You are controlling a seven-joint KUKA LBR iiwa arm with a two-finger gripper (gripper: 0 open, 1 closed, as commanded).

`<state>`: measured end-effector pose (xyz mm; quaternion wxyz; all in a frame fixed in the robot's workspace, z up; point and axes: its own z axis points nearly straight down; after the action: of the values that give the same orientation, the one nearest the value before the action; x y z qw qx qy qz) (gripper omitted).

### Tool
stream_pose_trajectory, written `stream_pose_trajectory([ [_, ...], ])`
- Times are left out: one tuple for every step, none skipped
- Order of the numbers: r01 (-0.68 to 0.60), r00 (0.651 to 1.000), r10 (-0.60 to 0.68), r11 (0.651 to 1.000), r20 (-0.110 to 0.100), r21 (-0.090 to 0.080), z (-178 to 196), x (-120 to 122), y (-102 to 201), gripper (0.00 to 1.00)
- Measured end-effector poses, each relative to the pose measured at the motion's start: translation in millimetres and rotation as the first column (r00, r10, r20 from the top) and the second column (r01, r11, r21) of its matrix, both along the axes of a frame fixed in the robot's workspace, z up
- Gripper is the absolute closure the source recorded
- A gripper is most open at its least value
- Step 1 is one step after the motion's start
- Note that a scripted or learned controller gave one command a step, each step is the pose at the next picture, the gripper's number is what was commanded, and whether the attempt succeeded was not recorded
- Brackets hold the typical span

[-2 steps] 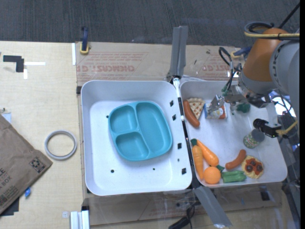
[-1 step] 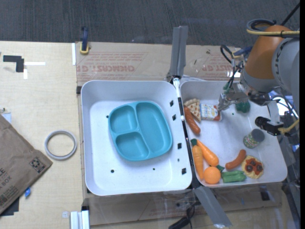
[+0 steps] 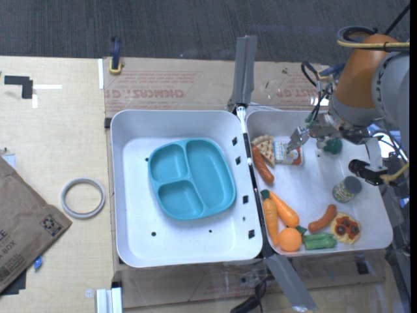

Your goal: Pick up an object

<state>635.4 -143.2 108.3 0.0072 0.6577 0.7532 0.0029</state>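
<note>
White right bin on the bench: toy food lying loose, including carrots, sausage, pizza slice, can. Gripper low over a small packet at the back; finger state cannot be told. Nothing visibly lifted; pick judged pending.

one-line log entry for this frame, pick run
phase: reaching | gripper: over right bin, above small packet | grasp: none seen | left bin: blue tray
</note>
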Motion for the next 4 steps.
stream_pose_trajectory([
  [0.016,1.000,-0.016,1.000,-0.006,0.002,-11,-10,22,0.00],
  [0.038,0.999,-0.038,0.999,-0.004,0.002,-11,-25,31,0.00],
  [-0.035,0.999,0.035,0.999,-0.004,0.000,-11,-25,41,0.00],
  [-0.035,0.999,0.035,0.999,-0.004,0.000,-11,-25,41,0.00],
])
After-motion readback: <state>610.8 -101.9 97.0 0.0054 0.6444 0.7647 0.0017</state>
